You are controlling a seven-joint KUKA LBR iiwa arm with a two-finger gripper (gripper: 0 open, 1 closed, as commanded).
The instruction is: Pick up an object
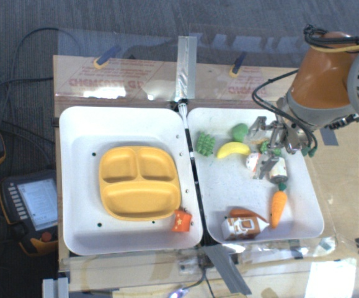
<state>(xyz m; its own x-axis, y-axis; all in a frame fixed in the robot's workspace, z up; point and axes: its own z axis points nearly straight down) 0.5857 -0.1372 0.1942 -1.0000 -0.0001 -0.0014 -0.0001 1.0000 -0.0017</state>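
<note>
Tray (140, 182) in left bin (80, 129); banana (232, 149), carrot (278, 208) in right bin (303, 219).

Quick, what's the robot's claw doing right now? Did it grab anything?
Gripper: down in the right bin among the toys beside the banana; whether it is open, shut or holding something cannot be told from this view.

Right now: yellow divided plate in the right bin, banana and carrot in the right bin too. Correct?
Not quite. The camera view shows the yellow divided plate in the left bin, not the right. The banana and carrot are in the right bin, as you said.
</note>
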